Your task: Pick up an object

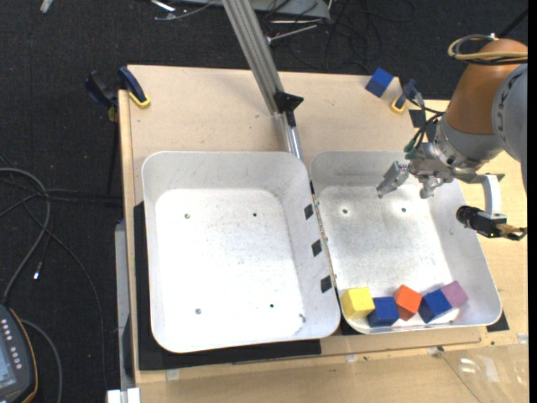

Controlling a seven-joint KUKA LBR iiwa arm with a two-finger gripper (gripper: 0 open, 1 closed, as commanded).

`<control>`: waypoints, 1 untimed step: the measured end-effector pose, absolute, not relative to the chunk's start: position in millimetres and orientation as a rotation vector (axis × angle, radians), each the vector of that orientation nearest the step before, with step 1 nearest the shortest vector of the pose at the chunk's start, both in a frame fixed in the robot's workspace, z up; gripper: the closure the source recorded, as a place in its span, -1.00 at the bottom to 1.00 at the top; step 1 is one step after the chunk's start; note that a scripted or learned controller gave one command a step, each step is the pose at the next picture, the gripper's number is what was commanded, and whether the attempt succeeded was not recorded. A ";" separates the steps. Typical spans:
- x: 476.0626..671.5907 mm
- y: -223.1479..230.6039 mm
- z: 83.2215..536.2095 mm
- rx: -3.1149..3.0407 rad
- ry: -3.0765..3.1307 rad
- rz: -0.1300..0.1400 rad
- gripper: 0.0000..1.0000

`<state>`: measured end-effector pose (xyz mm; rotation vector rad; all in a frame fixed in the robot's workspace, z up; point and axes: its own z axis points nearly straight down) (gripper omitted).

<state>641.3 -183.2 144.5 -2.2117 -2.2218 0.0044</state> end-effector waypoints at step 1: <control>610.6 -113.3 92.3 -2.209 -2.226 0.002 -1.00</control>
